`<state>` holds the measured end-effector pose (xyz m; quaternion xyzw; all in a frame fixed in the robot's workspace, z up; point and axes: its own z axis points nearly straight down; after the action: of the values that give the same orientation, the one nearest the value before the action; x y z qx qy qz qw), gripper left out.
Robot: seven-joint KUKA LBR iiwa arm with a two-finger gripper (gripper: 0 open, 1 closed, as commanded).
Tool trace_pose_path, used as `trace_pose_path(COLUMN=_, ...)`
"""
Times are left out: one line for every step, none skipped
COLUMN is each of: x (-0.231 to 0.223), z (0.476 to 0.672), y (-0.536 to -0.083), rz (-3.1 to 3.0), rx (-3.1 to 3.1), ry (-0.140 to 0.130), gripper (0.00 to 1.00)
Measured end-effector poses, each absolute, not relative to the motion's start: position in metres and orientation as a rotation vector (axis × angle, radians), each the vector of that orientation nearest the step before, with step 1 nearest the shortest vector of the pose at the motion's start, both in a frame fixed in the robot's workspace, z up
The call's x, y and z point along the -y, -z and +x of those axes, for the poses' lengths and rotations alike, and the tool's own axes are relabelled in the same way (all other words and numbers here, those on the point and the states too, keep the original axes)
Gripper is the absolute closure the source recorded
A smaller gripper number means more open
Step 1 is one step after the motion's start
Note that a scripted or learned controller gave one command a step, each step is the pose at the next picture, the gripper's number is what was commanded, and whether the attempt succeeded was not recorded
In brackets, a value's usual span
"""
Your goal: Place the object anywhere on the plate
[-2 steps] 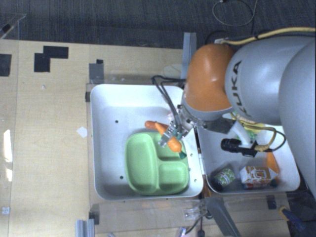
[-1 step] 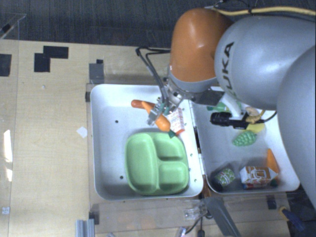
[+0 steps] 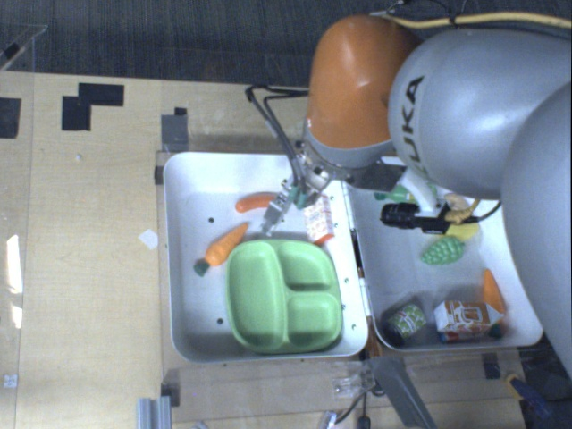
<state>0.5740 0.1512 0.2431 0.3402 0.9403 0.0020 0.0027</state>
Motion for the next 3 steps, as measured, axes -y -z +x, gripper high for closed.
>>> trace_pose_path(x=-0.129, z=0.642, y=-0.242, rz=0.870, rx=-3.011, ry=-0.006, gripper=0.00)
trace_pose_path(x=-0.200, z=0.631, y=-0.090, rz=1.028, rx=-2.957, ry=-0.014, gripper=0.00)
trace_pose_path(x=-0.202, z=0.633, y=-0.103, rz=1.020, rx=-2.954, ry=-0.023, gripper=1.00)
